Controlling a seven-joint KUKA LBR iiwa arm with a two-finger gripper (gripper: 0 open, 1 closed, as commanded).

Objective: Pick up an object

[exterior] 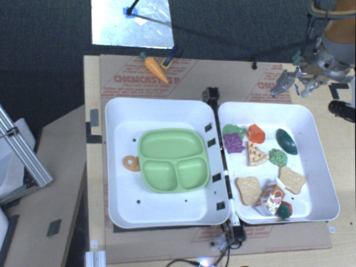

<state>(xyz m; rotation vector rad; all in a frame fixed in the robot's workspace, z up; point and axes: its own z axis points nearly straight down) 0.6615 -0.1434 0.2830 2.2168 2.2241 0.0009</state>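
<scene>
The pincer (293,85) hangs above the right bin's (320,128) far rim, its fingers spread and pinching nothing; the arm (339,32) is cut off at the frame's edge; toy foods, among them a pizza slice (256,154), crowd that bin, some too small to identify.

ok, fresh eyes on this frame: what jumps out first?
The green divided tray in the left bin, with a small pretzel beside it. Then the toy food scattered across the right bin: pizza slice, bread, purple grapes. The gripper hangs above the right bin's far edge.
</scene>
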